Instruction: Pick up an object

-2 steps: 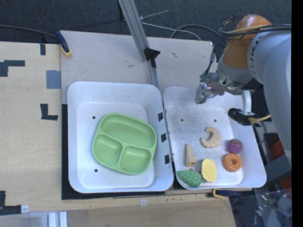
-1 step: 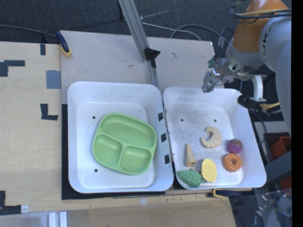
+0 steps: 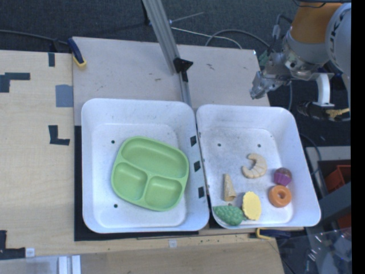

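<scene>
The right bin (image 3: 285,124) holds several toy foods near its front: a tan croissant (image 3: 255,166), a purple piece (image 3: 282,176), an orange ring (image 3: 280,196), a yellow piece (image 3: 251,205), a green leafy piece (image 3: 228,214) and a beige cone (image 3: 228,188). My gripper (image 3: 259,88) hangs above the bench just behind the right bin's back edge, well apart from all of them. Nothing is seen between its fingers.
The left bin (image 3: 97,119) contains a light green divided plate (image 3: 150,173). A slanted metal pole (image 3: 165,36) runs from the top down to the gap between the bins. Cables lie on the dark floor behind the bench.
</scene>
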Controlling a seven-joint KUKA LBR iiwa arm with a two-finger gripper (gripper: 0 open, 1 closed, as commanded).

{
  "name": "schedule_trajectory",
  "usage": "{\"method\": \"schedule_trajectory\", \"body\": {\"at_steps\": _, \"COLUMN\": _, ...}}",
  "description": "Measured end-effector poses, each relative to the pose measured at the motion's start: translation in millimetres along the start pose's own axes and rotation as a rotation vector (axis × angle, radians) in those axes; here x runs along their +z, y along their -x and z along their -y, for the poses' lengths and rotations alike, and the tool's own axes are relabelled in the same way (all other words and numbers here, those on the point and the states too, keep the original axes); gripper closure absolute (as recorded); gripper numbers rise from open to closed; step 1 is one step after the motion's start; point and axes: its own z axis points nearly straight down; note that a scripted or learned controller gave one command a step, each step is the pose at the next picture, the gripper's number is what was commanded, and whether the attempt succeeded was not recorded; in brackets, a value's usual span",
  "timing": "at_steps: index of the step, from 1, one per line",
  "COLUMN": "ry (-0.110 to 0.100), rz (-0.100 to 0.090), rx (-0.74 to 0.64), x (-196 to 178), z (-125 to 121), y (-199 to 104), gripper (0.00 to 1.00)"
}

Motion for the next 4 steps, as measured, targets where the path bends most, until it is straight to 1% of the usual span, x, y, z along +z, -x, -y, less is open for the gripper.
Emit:
{"method": "schedule_trajectory", "body": {"at_steps": 1, "ry": -0.009, "rz": -0.002, "rx": -0.001, "x": 0, "z": 35, "y": -42, "gripper": 1.00}}
{"method": "schedule_trajectory", "body": {"at_steps": 2, "ry": -0.010, "rz": -0.002, "rx": -0.002, "x": -1, "z": 62, "y": -83, "gripper": 1.00}}
{"method": "schedule_trajectory", "body": {"at_steps": 3, "ry": -0.010, "rz": -0.002, "rx": -0.003, "x": 2, "z": 81, "y": -129, "gripper": 1.00}}
{"method": "schedule_trajectory", "body": {"at_steps": 4, "ry": -0.013, "rz": -0.002, "rx": -0.003, "x": 17, "z": 118, "y": -179, "gripper": 1.00}}
